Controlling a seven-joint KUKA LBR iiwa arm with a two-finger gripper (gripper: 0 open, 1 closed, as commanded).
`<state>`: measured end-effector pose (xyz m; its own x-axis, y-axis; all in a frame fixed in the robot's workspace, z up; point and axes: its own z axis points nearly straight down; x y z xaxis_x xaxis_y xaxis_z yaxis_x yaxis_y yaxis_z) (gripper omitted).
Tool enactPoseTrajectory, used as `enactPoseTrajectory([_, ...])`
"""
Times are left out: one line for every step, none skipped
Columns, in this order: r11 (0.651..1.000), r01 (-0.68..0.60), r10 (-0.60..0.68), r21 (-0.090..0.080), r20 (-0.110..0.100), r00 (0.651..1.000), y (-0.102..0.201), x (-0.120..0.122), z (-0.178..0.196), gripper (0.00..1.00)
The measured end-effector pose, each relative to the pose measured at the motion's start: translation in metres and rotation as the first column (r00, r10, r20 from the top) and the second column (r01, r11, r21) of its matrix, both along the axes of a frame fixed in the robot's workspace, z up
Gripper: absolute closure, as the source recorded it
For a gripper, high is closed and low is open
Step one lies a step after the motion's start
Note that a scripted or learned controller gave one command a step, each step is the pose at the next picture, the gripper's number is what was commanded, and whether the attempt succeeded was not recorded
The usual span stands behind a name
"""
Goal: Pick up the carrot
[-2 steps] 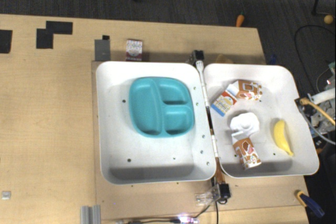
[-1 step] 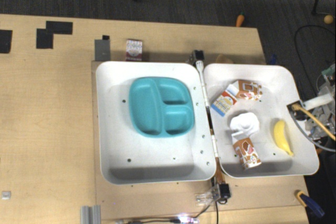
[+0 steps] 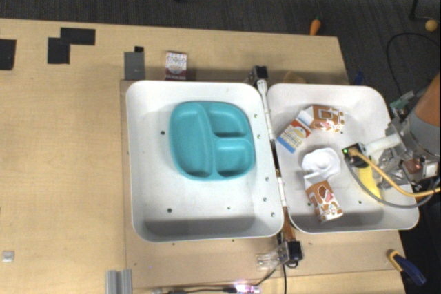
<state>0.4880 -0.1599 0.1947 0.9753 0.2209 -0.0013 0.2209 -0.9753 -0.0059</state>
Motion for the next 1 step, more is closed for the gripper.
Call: enactPoseTrajectory([1.0,0.01,-0.01,-0.01,0.014,1.0,-0.0474,0.0248,0.111,1.0])
